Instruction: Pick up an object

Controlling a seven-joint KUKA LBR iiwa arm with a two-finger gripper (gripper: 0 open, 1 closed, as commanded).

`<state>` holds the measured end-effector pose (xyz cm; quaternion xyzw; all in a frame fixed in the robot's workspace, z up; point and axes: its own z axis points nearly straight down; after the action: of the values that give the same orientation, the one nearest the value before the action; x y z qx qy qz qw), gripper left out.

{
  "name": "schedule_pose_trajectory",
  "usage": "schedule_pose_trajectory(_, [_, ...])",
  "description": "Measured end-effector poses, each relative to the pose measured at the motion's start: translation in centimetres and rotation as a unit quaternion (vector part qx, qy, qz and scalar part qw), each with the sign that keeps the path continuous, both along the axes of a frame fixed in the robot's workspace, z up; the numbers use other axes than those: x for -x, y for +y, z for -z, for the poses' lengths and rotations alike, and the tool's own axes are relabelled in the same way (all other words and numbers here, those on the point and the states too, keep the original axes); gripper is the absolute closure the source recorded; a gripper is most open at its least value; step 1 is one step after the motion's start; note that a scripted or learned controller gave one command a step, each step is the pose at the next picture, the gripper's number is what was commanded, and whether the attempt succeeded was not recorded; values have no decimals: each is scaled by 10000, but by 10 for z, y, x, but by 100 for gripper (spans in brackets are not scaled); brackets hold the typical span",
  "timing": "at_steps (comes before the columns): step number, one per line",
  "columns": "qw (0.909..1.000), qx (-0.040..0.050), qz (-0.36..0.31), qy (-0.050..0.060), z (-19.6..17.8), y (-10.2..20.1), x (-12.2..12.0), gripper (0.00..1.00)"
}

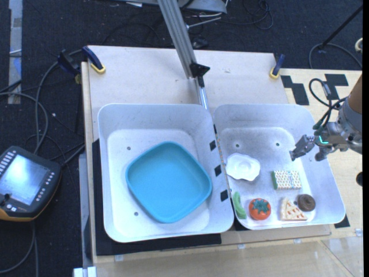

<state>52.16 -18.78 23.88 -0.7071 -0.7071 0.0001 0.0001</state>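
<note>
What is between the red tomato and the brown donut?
In the camera view, a triangular pizza slice lies between the tomato and the donut, along the front of the right bin.

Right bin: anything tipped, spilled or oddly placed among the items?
Nothing is spilled or damaged. One oddity: the green piece lies against the right bin's left wall, apart from the tomato, pizza slice, donut, waffle and fried egg. The gripper hovers over the bin.
</note>
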Motion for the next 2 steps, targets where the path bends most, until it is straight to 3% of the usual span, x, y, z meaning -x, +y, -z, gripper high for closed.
schedule_pose_trajectory(1, [10000, 0, 0, 0, 0, 0, 0, 0])
schedule_pose_trajectory(2, [10000, -7, -2, 25, 61, 6, -1, 0])
